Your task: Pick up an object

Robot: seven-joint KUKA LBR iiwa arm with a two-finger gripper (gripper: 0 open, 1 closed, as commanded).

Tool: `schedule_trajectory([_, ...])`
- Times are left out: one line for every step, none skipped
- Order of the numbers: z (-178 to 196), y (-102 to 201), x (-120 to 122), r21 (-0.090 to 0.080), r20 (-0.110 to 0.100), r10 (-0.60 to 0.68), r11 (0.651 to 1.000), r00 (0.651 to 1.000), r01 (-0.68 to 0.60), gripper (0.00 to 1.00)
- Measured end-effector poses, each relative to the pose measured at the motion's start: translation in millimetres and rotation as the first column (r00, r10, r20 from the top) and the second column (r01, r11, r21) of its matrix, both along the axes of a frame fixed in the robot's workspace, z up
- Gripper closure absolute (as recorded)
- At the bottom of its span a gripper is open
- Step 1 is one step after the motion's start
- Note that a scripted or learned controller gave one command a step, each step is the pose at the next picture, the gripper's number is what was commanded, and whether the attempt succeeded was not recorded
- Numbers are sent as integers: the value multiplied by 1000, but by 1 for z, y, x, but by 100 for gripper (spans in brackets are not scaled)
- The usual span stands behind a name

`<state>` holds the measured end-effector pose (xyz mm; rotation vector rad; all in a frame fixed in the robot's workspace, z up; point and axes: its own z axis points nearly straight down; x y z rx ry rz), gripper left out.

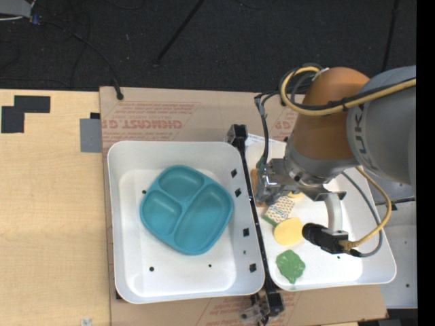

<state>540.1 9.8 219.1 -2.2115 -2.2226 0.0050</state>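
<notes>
White plastic forms both shallow bins on the bench. In the left bin [129, 182] a teal divided plate [187, 209] lies flat, roughly centred. The right bin [380, 263] holds the small objects: a yellow rounded piece [288, 231], a green lump [291, 265] nearer the front edge, and a patterned green-and-white item [279, 212] just beyond the yellow one (partly hidden by the arm). The gripper [272, 182] hangs low over the far left part of this bin, just beside the patterned item; whether its jaws are spread or pressed together, I cannot tell.
</notes>
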Motion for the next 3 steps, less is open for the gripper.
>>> schedule_trajectory([4,41,-8,-1,1,-1,1000,1000,1,100])
schedule_trajectory([10,94,-9,-1,3,0,1000,1000,0,100])
schedule_trajectory([9,92,-9,-3,2,-3,1000,1000,3,0])
